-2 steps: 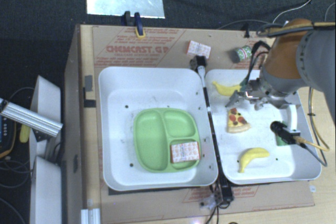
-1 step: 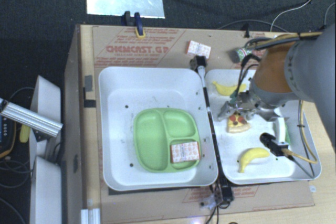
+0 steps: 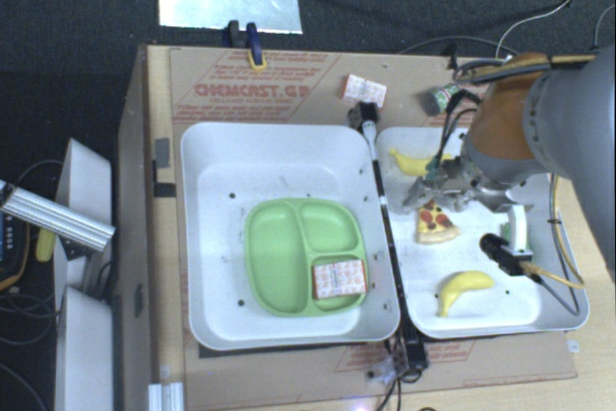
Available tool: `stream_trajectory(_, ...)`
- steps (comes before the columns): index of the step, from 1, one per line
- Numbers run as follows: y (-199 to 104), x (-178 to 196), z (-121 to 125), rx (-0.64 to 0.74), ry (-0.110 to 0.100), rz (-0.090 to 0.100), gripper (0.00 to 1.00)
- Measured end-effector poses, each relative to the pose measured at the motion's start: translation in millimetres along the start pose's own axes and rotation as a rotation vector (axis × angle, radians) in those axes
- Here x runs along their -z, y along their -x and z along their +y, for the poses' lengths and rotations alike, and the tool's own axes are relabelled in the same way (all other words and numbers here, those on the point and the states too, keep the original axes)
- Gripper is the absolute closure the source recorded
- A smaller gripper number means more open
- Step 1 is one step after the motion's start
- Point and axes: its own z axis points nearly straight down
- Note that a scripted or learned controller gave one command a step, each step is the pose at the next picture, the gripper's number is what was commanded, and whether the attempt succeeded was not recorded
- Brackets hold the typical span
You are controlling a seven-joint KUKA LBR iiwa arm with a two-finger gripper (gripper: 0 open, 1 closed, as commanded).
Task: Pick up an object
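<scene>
In the right bin (image 3: pixel 549 308) lie a toy pizza slice (image 3: pixel 436 225), a yellow banana (image 3: pixel 463 289) near the front and a second banana (image 3: pixel 408 163) at the back, partly hidden by the arm. My gripper (image 3: pixel 438 198) hangs just above the far edge of the pizza slice, between it and the back banana. Its fingers look spread apart and open, with nothing between them. In the left bin (image 3: pixel 221 149), a green divided plate (image 3: pixel 289 245) carries a small red-and-white patterned box (image 3: pixel 339 279) in its front right compartment.
A small white packet (image 3: pixel 365 89) lies on the cardboard behind the bins. A divider rail (image 3: pixel 380 197) runs between the two bins. The arm's grey body covers the right bin's back right corner. Bare bin floor shows around the plate and beside the front banana.
</scene>
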Motion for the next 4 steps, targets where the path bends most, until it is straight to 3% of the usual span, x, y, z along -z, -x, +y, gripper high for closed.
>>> stream_trajectory(1,-7.0,-0.7,-12.2,-0.001,-0.002,0.000,0.00)
stream_trajectory(2,-2.4,-0.2,4.0,0.002,0.000,0.000,0.00)
stream_trajectory(3,4.2,-1.0,69.4,0.004,-0.012,0.003,0.00)
stream_trajectory(4,1.2,-0.5,18.3,0.000,-0.001,0.000,0.00)
